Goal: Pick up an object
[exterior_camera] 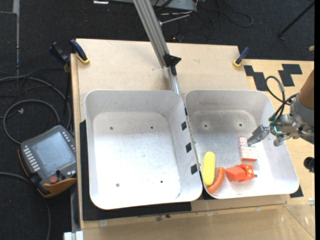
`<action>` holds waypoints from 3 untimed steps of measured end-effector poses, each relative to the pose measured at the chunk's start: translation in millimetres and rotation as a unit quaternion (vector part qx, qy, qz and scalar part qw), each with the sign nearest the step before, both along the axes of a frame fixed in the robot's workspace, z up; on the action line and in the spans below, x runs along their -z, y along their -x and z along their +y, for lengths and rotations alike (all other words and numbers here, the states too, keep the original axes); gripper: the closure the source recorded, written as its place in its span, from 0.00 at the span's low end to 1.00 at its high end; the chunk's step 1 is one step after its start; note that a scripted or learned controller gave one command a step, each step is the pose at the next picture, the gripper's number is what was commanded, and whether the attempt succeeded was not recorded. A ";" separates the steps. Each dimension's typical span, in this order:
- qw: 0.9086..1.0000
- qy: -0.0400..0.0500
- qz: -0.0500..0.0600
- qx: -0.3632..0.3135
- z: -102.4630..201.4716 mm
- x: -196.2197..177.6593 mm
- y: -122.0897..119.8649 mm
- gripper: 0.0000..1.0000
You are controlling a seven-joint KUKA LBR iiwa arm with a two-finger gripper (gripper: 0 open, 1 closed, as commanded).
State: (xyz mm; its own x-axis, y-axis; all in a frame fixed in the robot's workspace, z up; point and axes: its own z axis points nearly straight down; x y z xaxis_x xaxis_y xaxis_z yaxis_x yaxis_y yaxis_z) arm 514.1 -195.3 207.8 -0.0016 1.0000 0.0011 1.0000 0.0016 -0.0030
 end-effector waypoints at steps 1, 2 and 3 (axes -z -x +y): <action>1.000 0.001 -0.001 0.001 -0.1 -1.4 -0.7 0.00; 1.000 -0.001 0.002 0.001 5.3 58.8 7.2 0.00; 1.000 0.000 0.000 0.001 6.1 111.9 7.7 0.00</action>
